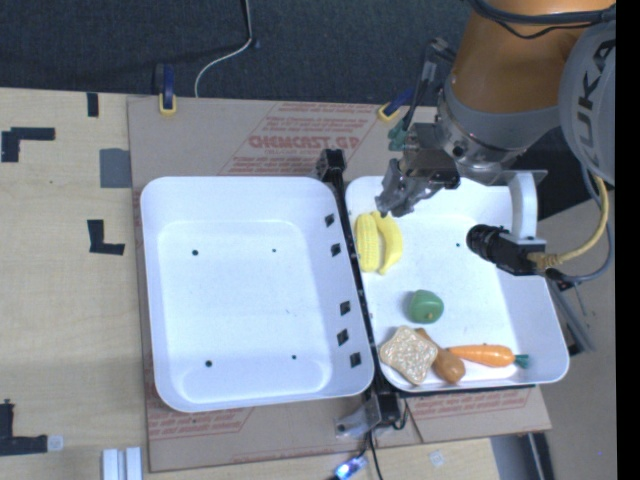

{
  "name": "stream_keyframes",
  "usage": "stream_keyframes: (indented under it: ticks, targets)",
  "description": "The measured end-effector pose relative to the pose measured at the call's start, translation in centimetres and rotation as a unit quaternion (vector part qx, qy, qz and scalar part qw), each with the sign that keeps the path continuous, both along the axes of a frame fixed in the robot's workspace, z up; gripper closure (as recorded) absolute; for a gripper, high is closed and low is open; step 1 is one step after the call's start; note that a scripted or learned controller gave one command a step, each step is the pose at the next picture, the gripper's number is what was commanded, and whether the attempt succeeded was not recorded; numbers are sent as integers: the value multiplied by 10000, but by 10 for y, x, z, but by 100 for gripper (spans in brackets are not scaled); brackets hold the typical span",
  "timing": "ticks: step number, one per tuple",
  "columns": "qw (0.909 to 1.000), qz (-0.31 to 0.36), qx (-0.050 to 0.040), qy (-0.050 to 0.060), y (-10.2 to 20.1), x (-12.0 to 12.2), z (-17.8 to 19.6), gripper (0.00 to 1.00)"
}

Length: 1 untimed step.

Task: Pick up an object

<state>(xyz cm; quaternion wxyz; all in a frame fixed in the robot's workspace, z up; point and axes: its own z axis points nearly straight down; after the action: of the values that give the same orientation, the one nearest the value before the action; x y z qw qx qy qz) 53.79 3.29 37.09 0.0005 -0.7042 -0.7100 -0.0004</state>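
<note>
Grey arm with orange band reaching in from the right; gripper (392,206) pointing downward over the right bin's far-left corner.

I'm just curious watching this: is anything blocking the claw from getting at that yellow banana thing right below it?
Nothing visible is in the way. The gripper hangs right above the top end of the banana in the right bin. The green ball, bread slice and carrot lie farther down.
</note>
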Motion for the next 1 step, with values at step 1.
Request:
stream_keyframes:
  ticks: [1]
  targets:
    - [10000, -13, 1, -48, 30, -8, 114, 100]
